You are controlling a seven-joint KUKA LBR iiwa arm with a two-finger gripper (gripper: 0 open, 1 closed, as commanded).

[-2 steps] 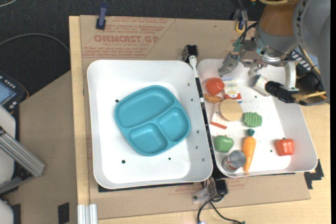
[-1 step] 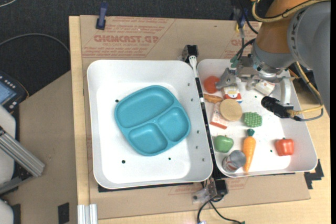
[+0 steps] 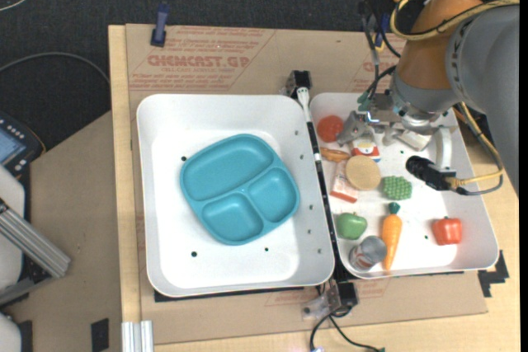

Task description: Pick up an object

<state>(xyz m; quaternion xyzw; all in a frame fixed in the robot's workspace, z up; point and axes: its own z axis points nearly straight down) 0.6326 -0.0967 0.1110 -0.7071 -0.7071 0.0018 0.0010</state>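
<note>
Camera view: jaws point(image 3: 364, 128) state unclear, hovering over right bin point(image 3: 474, 247) near tomato point(image 3: 330, 128).

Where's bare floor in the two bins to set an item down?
Left bin: bare floor rings the teal divided plate, widest along its near and left walls. Right bin: crowded on its left, where the carrot, green pepper and broccoli cluster; a small patch lies between carrot and red pepper.

divided plate point(image 3: 239, 198) in left bin point(image 3: 157, 177), carrot point(image 3: 391, 239) (among others) in right bin point(image 3: 470, 247)
</note>
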